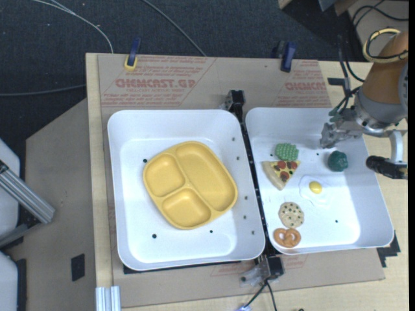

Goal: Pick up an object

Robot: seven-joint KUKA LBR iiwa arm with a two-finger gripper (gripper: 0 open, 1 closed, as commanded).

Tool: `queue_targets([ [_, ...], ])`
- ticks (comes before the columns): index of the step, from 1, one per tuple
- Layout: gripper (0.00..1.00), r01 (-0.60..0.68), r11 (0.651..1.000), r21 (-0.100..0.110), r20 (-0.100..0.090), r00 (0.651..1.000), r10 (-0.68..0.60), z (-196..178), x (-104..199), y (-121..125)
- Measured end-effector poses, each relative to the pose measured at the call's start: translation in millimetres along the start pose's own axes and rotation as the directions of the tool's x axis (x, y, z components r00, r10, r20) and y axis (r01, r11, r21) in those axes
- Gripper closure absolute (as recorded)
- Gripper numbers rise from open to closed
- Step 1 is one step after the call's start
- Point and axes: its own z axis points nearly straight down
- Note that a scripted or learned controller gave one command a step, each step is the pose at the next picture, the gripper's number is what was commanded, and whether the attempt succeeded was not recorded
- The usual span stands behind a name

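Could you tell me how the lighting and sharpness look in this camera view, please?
Camera view: even, soft overhead light; the yellow tray casts only a faint shadow in the left bin; the toy foods stay crisp, while the gripper looks slightly blurred; white bin floors are bright but not blown out.

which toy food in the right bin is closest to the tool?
The dark green round toy, just below the tool; the others lie farther left.

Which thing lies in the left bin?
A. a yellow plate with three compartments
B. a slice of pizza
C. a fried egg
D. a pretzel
A: the yellow plate lies alone in the left bin, while the pizza slice, the pretzel and the fried egg all lie in the right bin.
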Motion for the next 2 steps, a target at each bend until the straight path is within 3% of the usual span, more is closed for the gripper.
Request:
queue_targets([
  [2,1.00,0.000,1.000,-0.008,0.003,1.000,0.000,-116,-1,11],
])
